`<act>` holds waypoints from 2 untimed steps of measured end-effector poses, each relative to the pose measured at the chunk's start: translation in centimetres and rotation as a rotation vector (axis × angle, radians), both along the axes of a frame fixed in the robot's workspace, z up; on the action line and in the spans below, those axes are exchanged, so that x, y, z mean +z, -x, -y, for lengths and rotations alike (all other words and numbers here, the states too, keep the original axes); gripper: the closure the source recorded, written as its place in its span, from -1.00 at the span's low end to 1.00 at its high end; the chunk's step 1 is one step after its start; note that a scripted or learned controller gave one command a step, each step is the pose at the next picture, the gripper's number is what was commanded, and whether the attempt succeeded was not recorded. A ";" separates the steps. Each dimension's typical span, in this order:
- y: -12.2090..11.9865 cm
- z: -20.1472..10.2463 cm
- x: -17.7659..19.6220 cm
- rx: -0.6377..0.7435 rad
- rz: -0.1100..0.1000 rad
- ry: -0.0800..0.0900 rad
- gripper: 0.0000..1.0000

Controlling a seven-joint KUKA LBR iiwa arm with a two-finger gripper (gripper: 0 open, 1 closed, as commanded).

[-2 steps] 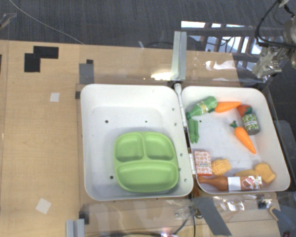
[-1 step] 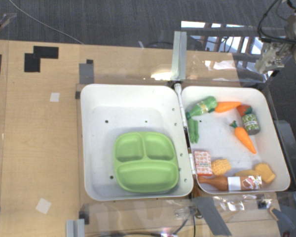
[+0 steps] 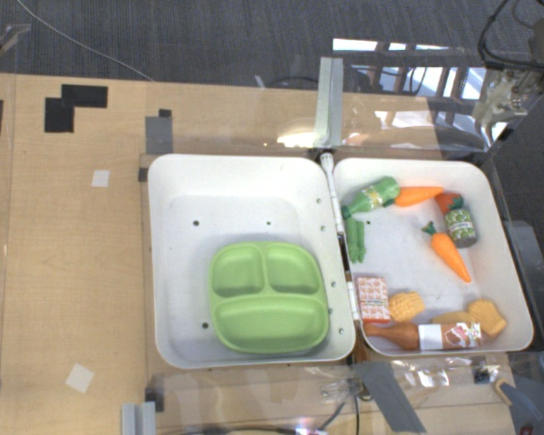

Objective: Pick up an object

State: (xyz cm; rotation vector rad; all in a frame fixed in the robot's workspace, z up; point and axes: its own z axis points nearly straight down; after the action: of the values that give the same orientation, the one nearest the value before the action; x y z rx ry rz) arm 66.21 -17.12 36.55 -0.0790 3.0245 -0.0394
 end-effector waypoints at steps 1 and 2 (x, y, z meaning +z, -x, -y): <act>-0.2 0.0 1.5 0.001 0.013 0.003 1.00; -0.3 0.0 3.0 0.001 0.027 0.006 1.00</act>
State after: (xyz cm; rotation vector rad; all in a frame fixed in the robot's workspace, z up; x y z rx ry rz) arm 66.54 -17.15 39.50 -0.0801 2.9975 -0.0493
